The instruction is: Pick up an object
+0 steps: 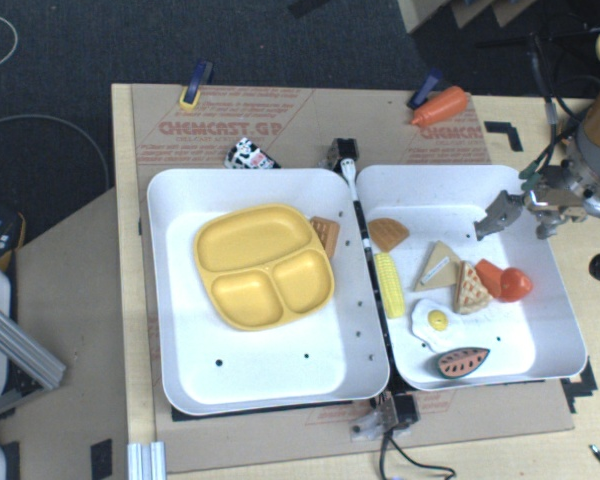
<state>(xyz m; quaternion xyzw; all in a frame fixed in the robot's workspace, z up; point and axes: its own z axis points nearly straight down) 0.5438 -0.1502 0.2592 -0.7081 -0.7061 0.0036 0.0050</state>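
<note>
My gripper (523, 218) hangs over the right bin's (560, 318) far right part, open, with nothing between its fingers. Just below it lies a red toy pepper (507, 282), touching a waffle wedge (469, 288). A pale cheese wedge (437, 266), a brown cookie (388, 234), a yellow corn cob (388, 284), a fried egg (432, 321) and a watermelon slice (462, 361) also lie in this bin. The left bin (180, 348) holds a yellow divided plate (265, 265) and a small orange wedge (326, 234) at its right edge.
Beyond the bins on the cardboard base lie an orange carrot-shaped item (440, 106), a black-and-white toy (250, 155) and a yellow-blue clamp (192, 86). A black clip (345, 153) sits where the bins meet. Cables hang at the far right.
</note>
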